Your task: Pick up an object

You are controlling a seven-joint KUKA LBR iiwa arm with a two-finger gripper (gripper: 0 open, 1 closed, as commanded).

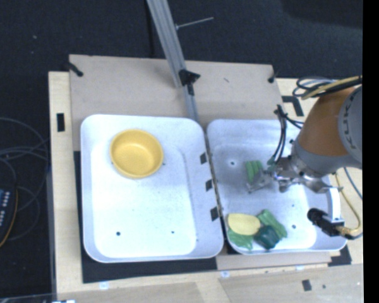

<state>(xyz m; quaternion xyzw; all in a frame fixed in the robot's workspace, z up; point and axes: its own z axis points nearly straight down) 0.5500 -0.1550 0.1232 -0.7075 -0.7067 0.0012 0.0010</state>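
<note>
Taking the right-hand bin [240,141] as the landmark: in its near corner sits a cluster, a yellow piece [242,222] touching a light green piece [271,220] and a dark teal piece [267,237], all packed close. Farther in, near the bin's middle, a small green object [253,169] lies just beside the gripper [263,180]. It seems the likeliest target. Whether the jaws are spread or closed I cannot tell; the fingertips blur into metal. The risk: the fingers look offset to the near side of the green object, so a close could nudge it away or pinch only an edge. The arm [328,134] reaches in over the bin's right rim, wrist bent down toward the floor. Beyond the bin's left wall, a yellow bowl [136,153] rests in the neighbouring bin [145,232].
</note>
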